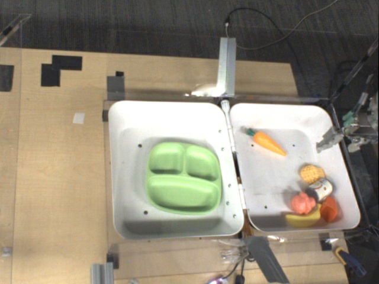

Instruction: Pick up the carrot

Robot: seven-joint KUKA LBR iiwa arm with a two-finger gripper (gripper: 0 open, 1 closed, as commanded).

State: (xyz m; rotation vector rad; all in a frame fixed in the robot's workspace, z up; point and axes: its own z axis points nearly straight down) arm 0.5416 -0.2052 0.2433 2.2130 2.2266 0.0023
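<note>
The carrot [268, 142] is orange with a small green top and lies flat in the upper middle of the right bin [278, 120], its tip pointing to the lower right. My gripper [343, 132] sits over the right bin's right rim, well to the right of the carrot and not touching it. Only part of it shows at the edge of the view. Nothing shows held in it.
A green divided plate [182, 178] lies in the left bin [127, 158]. In the right bin's lower right corner cluster a yellow bumpy toy [311, 173], a small white can [323, 189], a pink toy [303, 203], a banana [303, 219] and a red-orange fruit [330, 209].
</note>
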